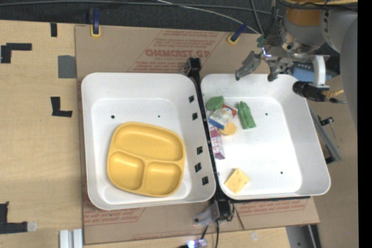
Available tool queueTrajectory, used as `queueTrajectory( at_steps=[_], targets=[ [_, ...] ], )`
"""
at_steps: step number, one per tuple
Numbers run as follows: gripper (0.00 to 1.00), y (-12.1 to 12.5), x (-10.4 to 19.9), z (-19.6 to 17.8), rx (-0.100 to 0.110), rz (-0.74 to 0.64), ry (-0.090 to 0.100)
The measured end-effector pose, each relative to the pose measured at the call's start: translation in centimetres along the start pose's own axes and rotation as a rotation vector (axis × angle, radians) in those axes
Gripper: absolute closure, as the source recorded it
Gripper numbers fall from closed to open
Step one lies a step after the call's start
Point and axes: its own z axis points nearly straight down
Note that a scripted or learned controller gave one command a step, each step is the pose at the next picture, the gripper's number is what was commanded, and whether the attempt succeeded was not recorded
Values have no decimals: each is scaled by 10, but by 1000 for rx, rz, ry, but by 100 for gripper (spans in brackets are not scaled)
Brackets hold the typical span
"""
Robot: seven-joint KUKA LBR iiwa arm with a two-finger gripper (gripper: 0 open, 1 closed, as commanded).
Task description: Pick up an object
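Several small items point(224, 116) are crowding together against the right bin's point(302, 183) left wall, so the open, empty pincer point(260, 68), hovering above the far rim, is risking a clumsy, slipping grab.

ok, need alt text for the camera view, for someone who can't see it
The gripper hangs open above the far edge of the right bin, holding nothing. That bin holds a green toy, a cluster of small packets near its left wall and a yellow wedge at its near edge; the left bin holds a yellow divided plate.
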Motion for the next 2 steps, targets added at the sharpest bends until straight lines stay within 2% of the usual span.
queueTrajectory(
  at_steps=[1, 2],
  targets=[
    [0, 2, 0, -9, -14, -3, -2],
    [0, -6, 6, 49, -9, -3, -2]
  ],
)
